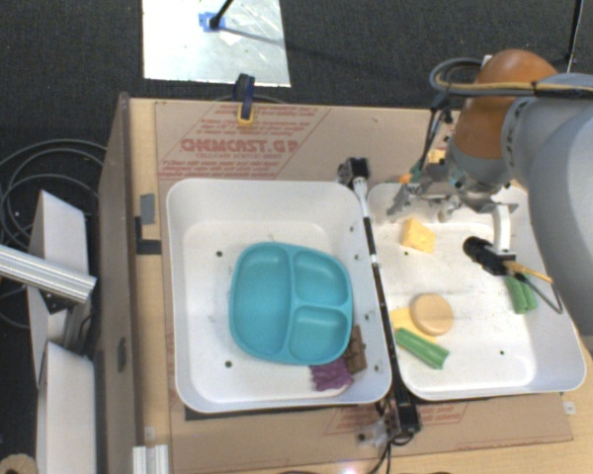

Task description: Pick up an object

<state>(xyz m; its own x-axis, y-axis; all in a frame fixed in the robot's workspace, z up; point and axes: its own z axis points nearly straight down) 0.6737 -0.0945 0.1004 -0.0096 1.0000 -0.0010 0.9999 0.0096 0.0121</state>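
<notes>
We list one arm (563, 156): broad pale-grey rounded casing, glossy orange band (496, 102) at upper right, dark cables looping beside it, metallic grey gripper (430, 197) assembly beneath.

Robot lab: bench bins (193, 294), loose cables (40, 166).

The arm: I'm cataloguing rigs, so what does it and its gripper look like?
The arm is bulky, smooth and grey, with a rounded orange band above the wrist. Thin dark cables loop beside that band. The gripper is a small grey metal assembly.
</notes>
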